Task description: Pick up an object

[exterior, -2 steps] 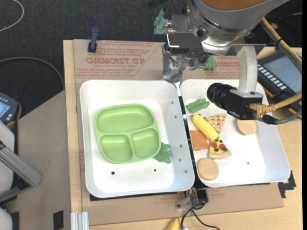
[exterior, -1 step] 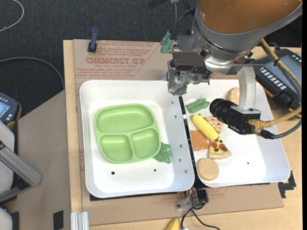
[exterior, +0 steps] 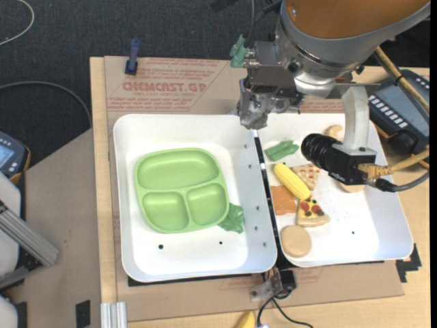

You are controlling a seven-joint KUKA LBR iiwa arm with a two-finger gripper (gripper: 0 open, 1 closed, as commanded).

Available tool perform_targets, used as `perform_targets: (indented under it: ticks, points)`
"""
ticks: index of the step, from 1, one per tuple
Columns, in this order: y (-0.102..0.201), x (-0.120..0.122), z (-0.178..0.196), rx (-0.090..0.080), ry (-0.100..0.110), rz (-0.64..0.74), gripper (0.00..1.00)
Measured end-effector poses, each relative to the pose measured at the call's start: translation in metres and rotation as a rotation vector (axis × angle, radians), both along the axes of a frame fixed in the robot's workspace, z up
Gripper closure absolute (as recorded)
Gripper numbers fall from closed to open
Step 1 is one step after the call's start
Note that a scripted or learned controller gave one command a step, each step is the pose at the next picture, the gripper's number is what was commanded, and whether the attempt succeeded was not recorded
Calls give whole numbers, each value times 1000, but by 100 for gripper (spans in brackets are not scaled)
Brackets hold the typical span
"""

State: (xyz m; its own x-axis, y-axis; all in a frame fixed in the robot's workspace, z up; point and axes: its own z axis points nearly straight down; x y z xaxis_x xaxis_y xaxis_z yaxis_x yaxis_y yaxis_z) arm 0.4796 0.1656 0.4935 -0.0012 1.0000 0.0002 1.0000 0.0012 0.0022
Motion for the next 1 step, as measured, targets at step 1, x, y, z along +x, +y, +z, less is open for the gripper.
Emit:
perform_targets:
  ticks: [1]
  points:
    - [-40,-1,-79,-4,11,-7,100]
